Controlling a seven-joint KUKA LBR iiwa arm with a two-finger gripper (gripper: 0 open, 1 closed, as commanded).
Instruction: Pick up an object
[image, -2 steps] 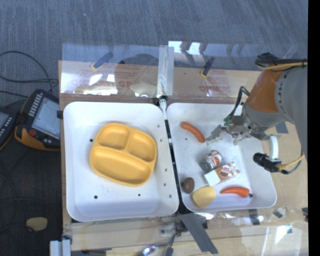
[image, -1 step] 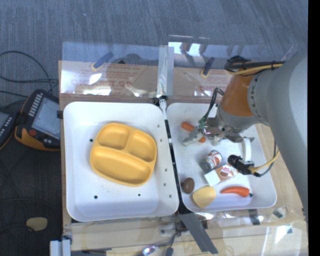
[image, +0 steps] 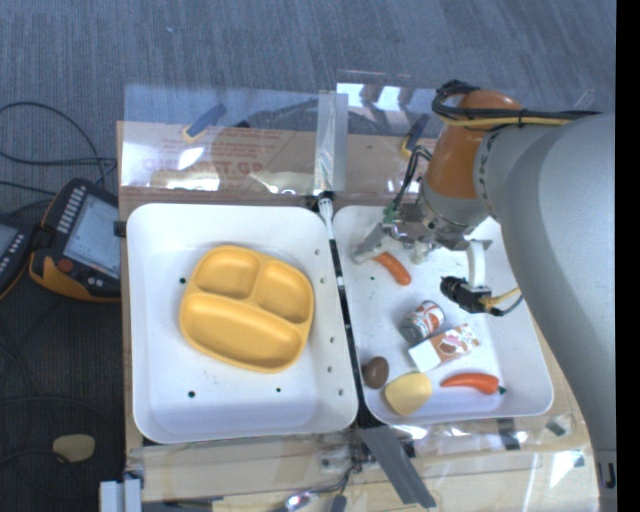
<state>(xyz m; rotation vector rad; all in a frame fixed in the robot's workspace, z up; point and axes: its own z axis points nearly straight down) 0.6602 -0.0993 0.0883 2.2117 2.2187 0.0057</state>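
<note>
Here, pincer (image: 392, 240) above carrot (image: 394, 268).

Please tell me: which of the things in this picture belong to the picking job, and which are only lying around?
Belong to the job:
claw
orange carrot-like piece under it
small can
white packet
red pepper
yellow lump
brown ball
right bin

Only lying around:
yellow divided tray
left bin
handheld controller

The tray (image: 247, 307) lies in the left bin (image: 150, 400). Right of the tray, the right bin (image: 520, 385) holds a carrot (image: 394, 267) at the back, then a can (image: 426, 320), box (image: 445, 346), ball (image: 375, 372), lemon (image: 408, 393) and pepper (image: 470, 381) nearer the front.
</note>
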